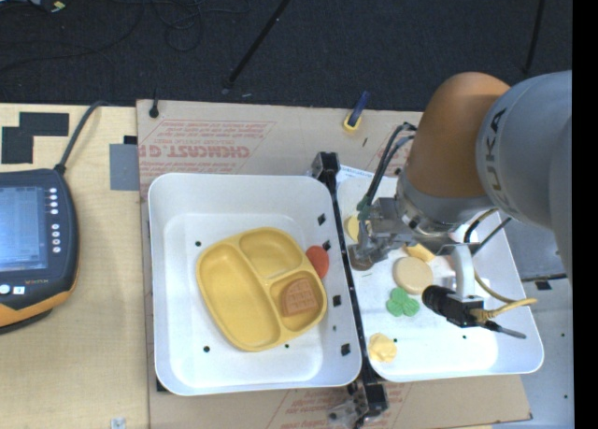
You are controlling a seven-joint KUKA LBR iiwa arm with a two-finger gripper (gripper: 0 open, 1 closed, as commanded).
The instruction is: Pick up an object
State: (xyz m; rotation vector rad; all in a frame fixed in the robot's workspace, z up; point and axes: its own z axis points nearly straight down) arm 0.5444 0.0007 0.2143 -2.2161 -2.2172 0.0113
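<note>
Arm point(486, 151) covers upper part of right bin point(523, 348). Tool point(369, 248) dark, small against bin; finger gap unreadable. Yellow piece point(352, 227) just left of tool half hidden behind it. Arm cut by right edge. Pendant point(33, 231) cut by left edge.

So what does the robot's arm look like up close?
The arm is big, round and grey, with a shiny orange band above the wrist. Dark letters are printed on the grey part. Black cables loop down beside it to the metal gripper.
</note>
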